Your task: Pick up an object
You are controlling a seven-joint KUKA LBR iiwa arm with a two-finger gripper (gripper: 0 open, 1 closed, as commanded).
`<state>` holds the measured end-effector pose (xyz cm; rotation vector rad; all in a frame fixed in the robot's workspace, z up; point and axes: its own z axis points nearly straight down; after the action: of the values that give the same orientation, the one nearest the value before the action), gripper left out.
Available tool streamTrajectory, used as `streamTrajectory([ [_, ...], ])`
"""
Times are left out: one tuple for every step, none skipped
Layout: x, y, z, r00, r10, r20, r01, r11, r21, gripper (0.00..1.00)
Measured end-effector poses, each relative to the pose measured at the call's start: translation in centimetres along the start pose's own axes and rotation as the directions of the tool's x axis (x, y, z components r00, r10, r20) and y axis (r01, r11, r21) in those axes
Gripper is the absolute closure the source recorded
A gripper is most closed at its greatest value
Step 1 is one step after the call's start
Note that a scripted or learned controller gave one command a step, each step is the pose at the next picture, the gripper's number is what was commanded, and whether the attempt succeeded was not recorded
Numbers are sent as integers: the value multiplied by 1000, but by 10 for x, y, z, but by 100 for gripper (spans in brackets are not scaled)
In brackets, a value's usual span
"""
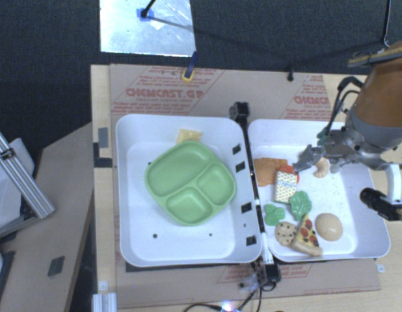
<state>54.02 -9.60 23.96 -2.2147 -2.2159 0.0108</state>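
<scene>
On the table, a green divided plate is seen in the left bin, with a yellow piece behind it. Toy foods are gathered in the right bin: a carton, broccoli, pizza, a bun. Above them the claw is poised by a pale item; its opening cannot be made out.

Counter with two bins
Left white bin at nine o'clock, right white bin at three, touching.
</scene>
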Motion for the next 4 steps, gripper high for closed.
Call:
streamTrajectory([
  [0,2,-6,1000,-2,1,2,1000,-13,0],
  [8,-1,40,1000,-1,1,1,1000,-10,0],
  [6,-8,85,1000,0,0,0,1000,-7,0],
  [8,-9,148,1000,0,0,0,1000,-8,0],
])
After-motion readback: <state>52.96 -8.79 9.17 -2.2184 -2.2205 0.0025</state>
